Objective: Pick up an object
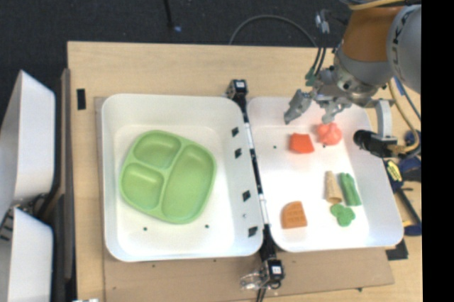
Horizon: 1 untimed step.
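Observation:
My gripper (314, 111) hangs over the far part of the right bin (369, 233), its two grey fingers spread open with nothing between them. Just below it lie an orange-red block (301, 143) and a pink-red lumpy piece (328, 132); the right finger is close above the pink piece. Nearer the front are a tan cork-like cylinder (332, 186), a green bar (349, 188), a small green lump (343, 215) and a brown bread-like piece (294, 215).
The left bin (120, 237) holds a green divided plate (167, 176). A black-clipped divider (250, 159) runs between the bins. Cables and a black fitting (372, 142) sit at the right bin's far right edge.

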Available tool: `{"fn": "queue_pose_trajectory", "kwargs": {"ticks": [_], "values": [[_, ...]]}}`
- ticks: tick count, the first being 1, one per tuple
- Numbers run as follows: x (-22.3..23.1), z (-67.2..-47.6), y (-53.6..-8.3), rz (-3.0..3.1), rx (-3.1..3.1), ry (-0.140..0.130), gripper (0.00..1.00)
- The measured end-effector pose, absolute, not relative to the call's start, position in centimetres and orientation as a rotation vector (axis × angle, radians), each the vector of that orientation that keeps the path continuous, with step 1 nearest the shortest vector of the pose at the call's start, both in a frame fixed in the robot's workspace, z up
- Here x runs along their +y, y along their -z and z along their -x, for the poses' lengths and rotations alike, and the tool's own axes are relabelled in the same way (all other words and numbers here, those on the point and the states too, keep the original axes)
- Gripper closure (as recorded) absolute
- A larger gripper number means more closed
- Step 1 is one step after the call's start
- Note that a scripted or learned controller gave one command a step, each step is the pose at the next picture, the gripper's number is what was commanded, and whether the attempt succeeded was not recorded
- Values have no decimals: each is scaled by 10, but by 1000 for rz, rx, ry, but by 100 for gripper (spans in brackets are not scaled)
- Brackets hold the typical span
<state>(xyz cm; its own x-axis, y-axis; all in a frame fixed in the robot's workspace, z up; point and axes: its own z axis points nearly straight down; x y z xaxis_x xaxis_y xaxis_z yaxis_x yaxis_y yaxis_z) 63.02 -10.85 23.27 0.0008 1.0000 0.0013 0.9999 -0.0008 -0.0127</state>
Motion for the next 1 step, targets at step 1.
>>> {"fn": "queue_pose_trajectory", "kwargs": {"ticks": [1], "values": [[-108, -632, -240, 2220, -2222, 1, 0]]}}
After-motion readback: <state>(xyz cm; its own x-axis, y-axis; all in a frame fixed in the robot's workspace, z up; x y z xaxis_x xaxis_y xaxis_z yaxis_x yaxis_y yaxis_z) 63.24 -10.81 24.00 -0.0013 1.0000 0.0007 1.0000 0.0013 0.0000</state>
